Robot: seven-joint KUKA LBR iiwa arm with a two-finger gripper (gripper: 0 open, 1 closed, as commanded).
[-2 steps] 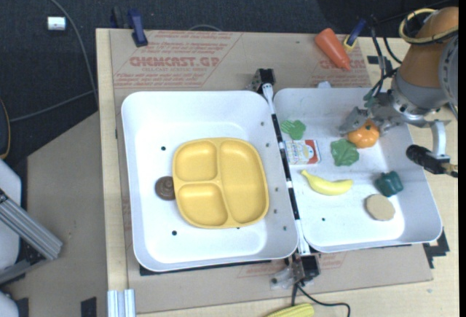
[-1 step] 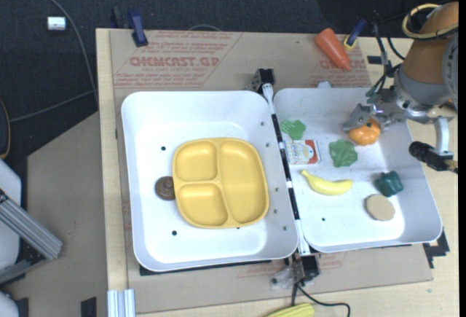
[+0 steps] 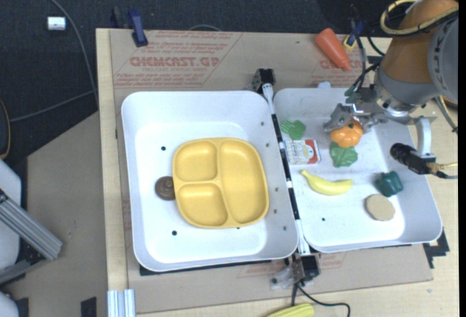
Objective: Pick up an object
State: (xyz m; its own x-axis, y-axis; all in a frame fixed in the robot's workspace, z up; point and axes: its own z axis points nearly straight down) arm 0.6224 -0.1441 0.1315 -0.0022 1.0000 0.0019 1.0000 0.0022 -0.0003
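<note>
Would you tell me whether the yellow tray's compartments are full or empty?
Empty. All three compartments of the yellow tray show bare plastic; the brown disc lies outside it, at its left edge in the left bin.

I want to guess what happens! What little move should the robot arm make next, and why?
Probably straight down a little. The gripper hangs right over the orange toy in the right bin, so lowering should bring its fingers around it. That's only my guess.
</note>
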